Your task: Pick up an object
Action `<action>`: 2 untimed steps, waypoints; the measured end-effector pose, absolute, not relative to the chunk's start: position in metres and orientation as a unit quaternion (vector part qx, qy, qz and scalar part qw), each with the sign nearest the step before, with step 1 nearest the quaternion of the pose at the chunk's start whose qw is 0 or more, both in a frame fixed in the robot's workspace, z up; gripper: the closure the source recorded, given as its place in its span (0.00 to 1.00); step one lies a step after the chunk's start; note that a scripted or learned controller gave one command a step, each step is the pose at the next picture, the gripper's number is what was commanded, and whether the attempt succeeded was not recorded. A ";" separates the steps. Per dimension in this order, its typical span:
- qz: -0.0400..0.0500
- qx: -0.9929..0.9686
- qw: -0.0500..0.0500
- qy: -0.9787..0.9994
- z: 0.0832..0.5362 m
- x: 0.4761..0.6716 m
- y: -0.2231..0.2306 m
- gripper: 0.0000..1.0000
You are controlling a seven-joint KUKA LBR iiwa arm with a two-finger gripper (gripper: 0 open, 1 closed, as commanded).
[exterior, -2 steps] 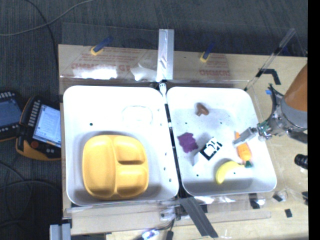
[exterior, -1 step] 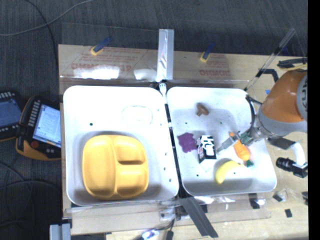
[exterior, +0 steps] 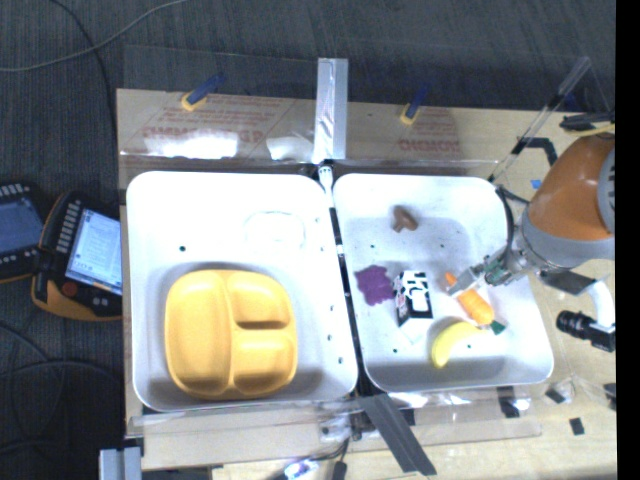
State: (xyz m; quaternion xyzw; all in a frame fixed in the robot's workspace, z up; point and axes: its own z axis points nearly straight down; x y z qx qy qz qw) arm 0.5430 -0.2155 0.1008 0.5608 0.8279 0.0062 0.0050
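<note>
Gripper (exterior: 487,271) low over right bin (exterior: 520,363); finger state unclear. Orange object (exterior: 477,306) just below-left, long axis diagonal.

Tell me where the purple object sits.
The purple object lies in the right bin, near its left wall, just left of the black-and-white item.

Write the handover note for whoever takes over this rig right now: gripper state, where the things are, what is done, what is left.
Gripper: low in the right bin, beside the orange object; grasp not visible.
Right bin also holds a yellow banana-shaped toy, a black-and-white item, a purple piece and a small brown piece.
Left bin: yellow divided tray.
Done: nothing lifted.
Left: grasp and raise one object.
</note>
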 end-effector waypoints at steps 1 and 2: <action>-0.001 0.567 0.001 0.823 0.185 0.612 -0.177 1.00; -0.001 0.619 0.000 0.785 0.210 0.638 -0.119 1.00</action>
